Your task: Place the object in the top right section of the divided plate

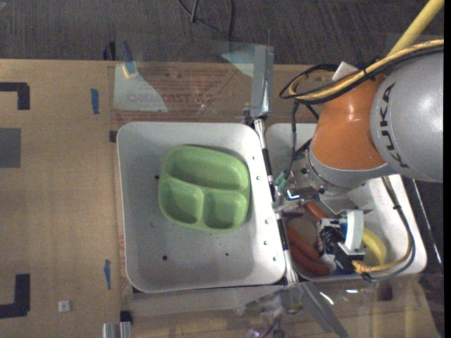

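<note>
Progress looks slight in the camera view: the green divided plate (pixel 204 187) lies in the left bin (pixel 130 210), and all three of its sections are bare, so nothing has been placed yet. The arm reaches over the right bin (pixel 417 255), its orange band and grey wrist covering most of that bin's upper half. The gripper (pixel 296 201) sits low at the bin's left wall, just beside the divider between the two bins, and is largely hidden under the wrist; whether it is open or closed cannot be told, and nothing can be seen held in it.

The candidate objects all lie in the right bin. A red-brown sausage-shaped item (pixel 307 251) rests along the lower left, a small orange piece (pixel 314 208) lies just beside the gripper, and a yellow curved item (pixel 374 246) lies further right. Which of them is the target cannot be told.

Judging from this, the pick is at most being tried. A secure grasp, the lift, the carry across the divider and the release into the plate's top right section are not yet done.
</note>
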Tool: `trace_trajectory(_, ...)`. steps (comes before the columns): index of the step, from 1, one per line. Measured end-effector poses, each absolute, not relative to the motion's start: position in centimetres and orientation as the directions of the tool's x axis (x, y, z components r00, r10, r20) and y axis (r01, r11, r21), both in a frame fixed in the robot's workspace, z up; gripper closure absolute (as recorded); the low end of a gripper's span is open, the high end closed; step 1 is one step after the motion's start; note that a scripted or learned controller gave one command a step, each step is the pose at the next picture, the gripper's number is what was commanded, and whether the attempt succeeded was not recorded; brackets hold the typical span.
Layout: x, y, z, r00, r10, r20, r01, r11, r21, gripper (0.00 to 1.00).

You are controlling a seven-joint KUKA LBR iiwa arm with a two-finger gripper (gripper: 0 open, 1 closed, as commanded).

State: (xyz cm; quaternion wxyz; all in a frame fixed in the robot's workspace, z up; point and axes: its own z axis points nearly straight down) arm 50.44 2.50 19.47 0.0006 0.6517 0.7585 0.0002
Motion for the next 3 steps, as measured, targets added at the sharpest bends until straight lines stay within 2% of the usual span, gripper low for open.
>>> trace_trajectory(1, 48.7, 9.6, 22.1, -0.025, 1.000, -0.001, 1.000, 0.025, 0.000, 1.00)
trace_trajectory(2, 47.8, 4.6, 19.2, -0.076, 0.997, 0.000, 0.997, 0.076, -0.004, 1.00)
trace_trajectory(3, 47.9, 5.6, 18.4, -0.507, 0.862, 0.002, 0.862, 0.507, -0.002, 1.00)
